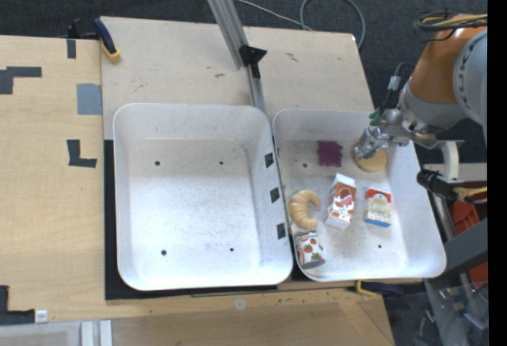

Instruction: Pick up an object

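The right bin (412, 253) holds a purple block (329, 153), a tan round disc (372, 160), two small red-and-white cartons (341, 202) (379, 207), a croissant (303, 208) and a small red-and-white can (310, 249) near the front left corner. My gripper (367, 146) hangs low at the bin's far right, directly over the near-left edge of the tan disc, partly hiding it. Nothing is visibly held between its fingers.
The left bin (190, 194) lies beside the right one. A slanted metal pole (230, 20) runs down to the bins' shared rim. Cables lie on the dark floor behind, and a blue-yellow clamp (107, 39) sits at the bench's far left corner.
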Robot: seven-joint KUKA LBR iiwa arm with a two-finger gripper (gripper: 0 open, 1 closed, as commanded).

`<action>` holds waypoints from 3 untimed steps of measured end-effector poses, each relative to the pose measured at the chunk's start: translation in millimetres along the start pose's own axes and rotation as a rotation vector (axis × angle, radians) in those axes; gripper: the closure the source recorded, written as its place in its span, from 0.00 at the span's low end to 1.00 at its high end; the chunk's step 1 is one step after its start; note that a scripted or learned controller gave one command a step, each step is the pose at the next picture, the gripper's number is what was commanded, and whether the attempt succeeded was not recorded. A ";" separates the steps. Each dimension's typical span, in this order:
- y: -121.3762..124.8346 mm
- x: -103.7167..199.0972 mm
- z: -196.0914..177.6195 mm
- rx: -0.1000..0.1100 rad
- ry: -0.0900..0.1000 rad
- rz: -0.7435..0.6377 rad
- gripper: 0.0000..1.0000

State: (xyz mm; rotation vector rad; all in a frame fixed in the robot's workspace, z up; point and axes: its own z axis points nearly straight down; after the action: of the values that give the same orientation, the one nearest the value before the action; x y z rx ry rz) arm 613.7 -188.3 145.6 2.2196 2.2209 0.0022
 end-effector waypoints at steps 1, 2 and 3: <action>-4.0 -4.1 -45.0 -0.001 -0.001 0.001 1.00; -2.6 -3.8 -98.5 -0.003 -0.001 -0.001 1.00; -15.9 55.8 -103.5 0.004 0.002 -0.006 1.00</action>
State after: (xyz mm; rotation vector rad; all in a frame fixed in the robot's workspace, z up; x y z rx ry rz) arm 597.6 -132.6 249.0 2.2162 2.2299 0.0005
